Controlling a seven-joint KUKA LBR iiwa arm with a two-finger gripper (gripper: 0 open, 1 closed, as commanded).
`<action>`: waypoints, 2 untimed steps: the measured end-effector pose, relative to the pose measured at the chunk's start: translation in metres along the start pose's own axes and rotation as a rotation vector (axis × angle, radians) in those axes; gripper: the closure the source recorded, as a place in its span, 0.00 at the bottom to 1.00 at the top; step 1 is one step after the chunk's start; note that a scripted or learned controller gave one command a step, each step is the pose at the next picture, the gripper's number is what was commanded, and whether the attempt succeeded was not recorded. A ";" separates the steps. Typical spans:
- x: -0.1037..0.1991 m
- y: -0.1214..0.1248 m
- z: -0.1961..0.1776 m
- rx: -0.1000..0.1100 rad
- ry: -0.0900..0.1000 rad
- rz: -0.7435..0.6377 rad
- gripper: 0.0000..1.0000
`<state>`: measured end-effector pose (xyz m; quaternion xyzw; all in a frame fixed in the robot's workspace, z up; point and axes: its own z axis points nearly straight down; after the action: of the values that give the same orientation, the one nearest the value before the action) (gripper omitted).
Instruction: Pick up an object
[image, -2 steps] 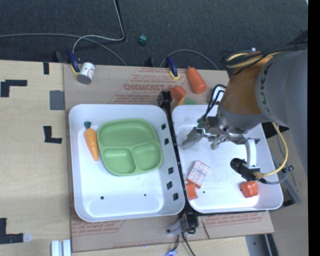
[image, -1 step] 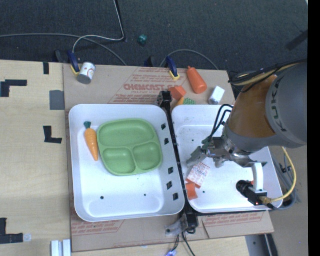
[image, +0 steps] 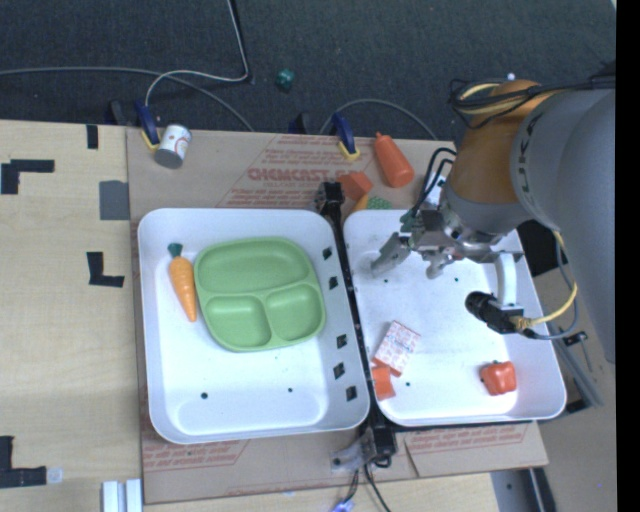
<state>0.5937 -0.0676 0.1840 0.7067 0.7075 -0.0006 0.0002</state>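
1. Camera view: gripper hovers over the right bin, fingers spread, grasping nothing.
2. Red-white packet lies at that bin's left edge; orange-red object near its lower right corner.
3. Left bin: green tray, carrot beside it.

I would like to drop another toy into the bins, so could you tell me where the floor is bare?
Left white bin: a bare strip below the green divided plate, along the near wall. Right white bin: bare patches between the pink card and the red-orange toy, and under the gripper. Crowded: the plate, with the orange toy carrot beside it.
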 end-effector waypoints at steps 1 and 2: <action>0.024 -0.019 0.000 0.001 0.001 0.000 0.00; 0.041 -0.037 0.000 0.001 0.000 0.000 0.00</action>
<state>0.5566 -0.0268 0.1840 0.7068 0.7074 -0.0009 -0.0004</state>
